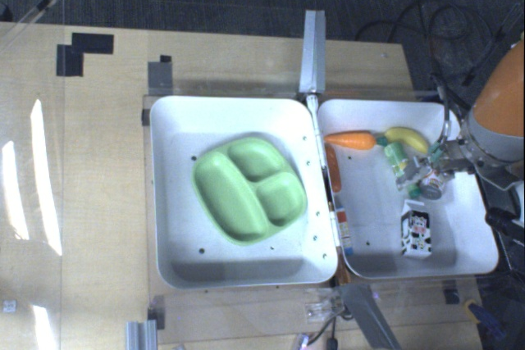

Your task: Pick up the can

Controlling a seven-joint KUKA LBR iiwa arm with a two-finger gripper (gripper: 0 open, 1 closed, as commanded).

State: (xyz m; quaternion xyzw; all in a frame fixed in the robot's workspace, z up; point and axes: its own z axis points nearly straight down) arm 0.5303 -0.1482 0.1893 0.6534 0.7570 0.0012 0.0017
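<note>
1. The metal two-finger gripper hangs low in the right white bin, at its far right side; whether it is spread or pinching anything, I cannot tell.
2. Touching or just under its tip sits a small silvery cylinder, apparently the can, lying in that bin.
3. Just beside are a green object, a yellow banana and an orange carrot.
4. Nearer the front lies a small white carton with dark print.
5. The left white bin bears a green divided plastic plate.
6. Judged so: the reach looks made; a secure grasp and the lift remain unconfirmed.
</note>
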